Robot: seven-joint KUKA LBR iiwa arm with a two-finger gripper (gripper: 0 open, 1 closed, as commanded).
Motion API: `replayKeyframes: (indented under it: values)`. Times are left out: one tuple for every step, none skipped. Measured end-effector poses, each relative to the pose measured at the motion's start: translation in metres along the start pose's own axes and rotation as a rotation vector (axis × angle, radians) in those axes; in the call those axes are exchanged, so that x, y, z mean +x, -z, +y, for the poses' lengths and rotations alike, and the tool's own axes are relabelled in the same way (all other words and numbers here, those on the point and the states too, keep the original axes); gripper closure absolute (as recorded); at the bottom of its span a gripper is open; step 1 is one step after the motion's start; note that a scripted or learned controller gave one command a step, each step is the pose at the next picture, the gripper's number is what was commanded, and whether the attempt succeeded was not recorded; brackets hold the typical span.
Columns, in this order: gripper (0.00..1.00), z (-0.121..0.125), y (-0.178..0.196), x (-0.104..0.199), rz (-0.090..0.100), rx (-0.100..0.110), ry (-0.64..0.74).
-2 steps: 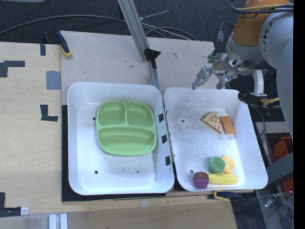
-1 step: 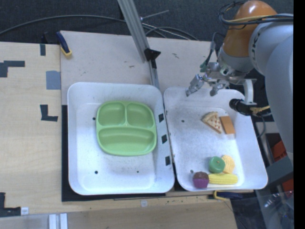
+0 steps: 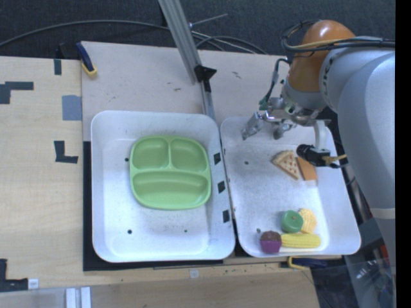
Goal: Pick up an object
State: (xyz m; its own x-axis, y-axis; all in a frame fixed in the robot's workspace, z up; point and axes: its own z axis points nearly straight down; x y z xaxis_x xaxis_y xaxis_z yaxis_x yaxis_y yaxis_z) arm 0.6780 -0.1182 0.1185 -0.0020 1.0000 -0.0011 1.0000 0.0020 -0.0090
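Note:
My gripper (image 3: 264,131) hovers over the far left part of the right bin (image 3: 257,185), fingers spread open with nothing between them. A pizza-slice toy (image 3: 286,163) lies a little to its right and nearer, beside an orange wedge (image 3: 307,171). In the bin's near right corner sit a green round piece (image 3: 292,221), a yellow corn cob (image 3: 300,240), a dark red and purple piece (image 3: 270,241) and a yellow-orange piece (image 3: 309,219).
The left bin (image 3: 109,191) holds a green divided plate (image 3: 171,172). A grey metal post (image 3: 183,31) slants down to the gap between the bins. Cables trail across the bench at the back. A blue and yellow clamp (image 3: 86,59) lies far left.

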Motion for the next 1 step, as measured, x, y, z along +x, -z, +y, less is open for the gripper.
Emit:
replayKeyframes:
  values:
    - [1.0,0.0006,0.0126,0.0006,-0.001,-0.003,0.002]
